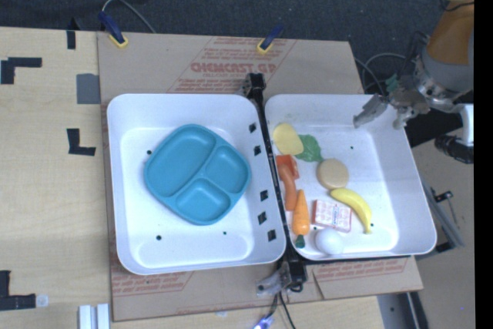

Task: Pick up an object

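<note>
**A:** White egg (330,242) right at the near edge of the right bin (400,189), tucked beside an orange carrot (300,213) and a small red-and-white packet (333,216). Anything readable on that packet?

**B:** Too small, can't make out the print. Just past it, a yellow banana (353,206) curving toward the near right, touching the packet's edge.

**A:** Moving back: a tan round piece (333,172), and a reddish strip (286,169) along the bin's left wall.

**B:** Then a green leafy bit (310,148) pressed against a yellow lemon-like shape (286,139).

**A:** Left bin (123,166) carries a blue divided plate (198,173), three compartments, sitting at an angle.

**B:** And the gripper (384,108) hovers over the right bin's far right corner, fingers spread, nothing between them. Well apart from all the toy food.

**A:** Behind the bins, red lettering on the cardboard sheet (223,65), upside down from here. I can't read it for certain.

**B:** Two blue-and-yellow clamps (114,28) pin its far edge.
</note>
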`<state>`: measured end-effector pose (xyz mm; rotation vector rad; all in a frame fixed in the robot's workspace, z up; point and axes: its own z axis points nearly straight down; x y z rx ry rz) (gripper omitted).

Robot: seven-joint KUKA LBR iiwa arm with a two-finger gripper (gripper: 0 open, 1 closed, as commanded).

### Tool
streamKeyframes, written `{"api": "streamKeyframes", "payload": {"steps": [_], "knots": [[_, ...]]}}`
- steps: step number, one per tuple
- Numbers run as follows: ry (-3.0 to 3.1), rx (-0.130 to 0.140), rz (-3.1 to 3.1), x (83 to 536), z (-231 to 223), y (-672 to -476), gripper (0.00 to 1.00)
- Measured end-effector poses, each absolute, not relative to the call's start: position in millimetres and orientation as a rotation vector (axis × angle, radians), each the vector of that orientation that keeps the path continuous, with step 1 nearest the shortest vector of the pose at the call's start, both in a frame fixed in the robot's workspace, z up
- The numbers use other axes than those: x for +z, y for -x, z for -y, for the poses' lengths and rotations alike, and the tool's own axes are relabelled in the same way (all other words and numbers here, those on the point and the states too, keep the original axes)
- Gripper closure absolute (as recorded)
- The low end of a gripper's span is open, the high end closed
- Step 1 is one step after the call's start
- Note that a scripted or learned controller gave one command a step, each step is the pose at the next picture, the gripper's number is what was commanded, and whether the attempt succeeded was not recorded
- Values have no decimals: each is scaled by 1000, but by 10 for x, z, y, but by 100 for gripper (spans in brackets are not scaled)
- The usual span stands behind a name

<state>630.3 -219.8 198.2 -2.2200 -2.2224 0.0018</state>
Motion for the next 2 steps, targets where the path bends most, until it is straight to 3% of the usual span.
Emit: {"api": "streamKeyframes", "payload": {"steps": [1,2], "knots": [[2217,3,2219,1190,1729,-5751,0],[2222,-1,2224,864,1258,-5606,0]]}}
